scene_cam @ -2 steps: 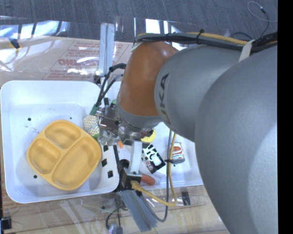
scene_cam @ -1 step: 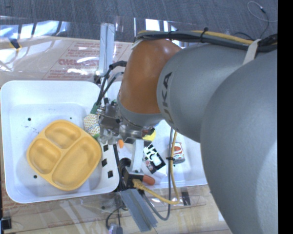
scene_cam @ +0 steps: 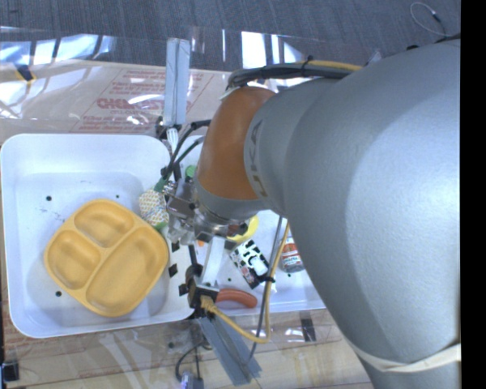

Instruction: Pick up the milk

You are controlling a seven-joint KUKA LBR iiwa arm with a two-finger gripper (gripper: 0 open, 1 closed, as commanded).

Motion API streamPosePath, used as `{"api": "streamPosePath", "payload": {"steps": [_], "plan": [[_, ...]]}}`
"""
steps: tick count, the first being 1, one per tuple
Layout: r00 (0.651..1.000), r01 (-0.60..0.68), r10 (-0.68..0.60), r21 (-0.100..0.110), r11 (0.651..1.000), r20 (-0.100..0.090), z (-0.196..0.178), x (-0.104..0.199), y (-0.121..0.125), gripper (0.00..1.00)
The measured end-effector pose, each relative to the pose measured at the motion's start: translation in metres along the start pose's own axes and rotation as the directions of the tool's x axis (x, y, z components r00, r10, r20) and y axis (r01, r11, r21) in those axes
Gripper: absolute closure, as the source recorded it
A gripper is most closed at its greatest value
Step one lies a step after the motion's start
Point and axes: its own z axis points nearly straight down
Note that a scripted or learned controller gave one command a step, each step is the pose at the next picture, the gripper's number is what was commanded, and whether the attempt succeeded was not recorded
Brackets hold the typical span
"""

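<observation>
The milk [scene_cam: 251, 259] appears to be the small white carton with black print. It lies flat in the right bin [scene_cam: 304, 305], close to the wall that this bin shares with its neighbour and toward the near rim. The pack is tipped over, not upright. Its long axis seems to run on a diagonal, from the far side by the shared wall to the near side deeper in the bin, though the arm [scene_cam: 373, 201] hides part of it, so this is a judgement.

Touching or just beside it are a yellow piece [scene_cam: 249, 228] on the far side, a reddish sausage [scene_cam: 236, 299] on the near side and a small bottle with a red label [scene_cam: 291, 258] further into the bin.

The tool [scene_cam: 184, 227] hangs below the orange band, over the shared wall. The carton therefore lies just beside it, on the view's right and slightly nearer the camera. I cannot tell whether the tool is released or clenched, because cables and the wrist crowd it. Nothing can be seen grasped in it.

The coming move likely turns on a short sideways shift into the right bin, with the tool closing across the carton's short width.

Beyond the wall, the left bin [scene_cam: 32, 160] holds a yellow divided plate [scene_cam: 105, 256] and a pale woven ball [scene_cam: 152, 207], both well apart from the milk.
</observation>
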Motion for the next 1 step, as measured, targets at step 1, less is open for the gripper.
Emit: {"api": "streamPosePath", "payload": {"steps": [1], "plan": [[0.943, -0.332, 0.332, -0.002, 0.943, -0.002, -0.0224, -0.0026, -0.0223, 1.00]]}}
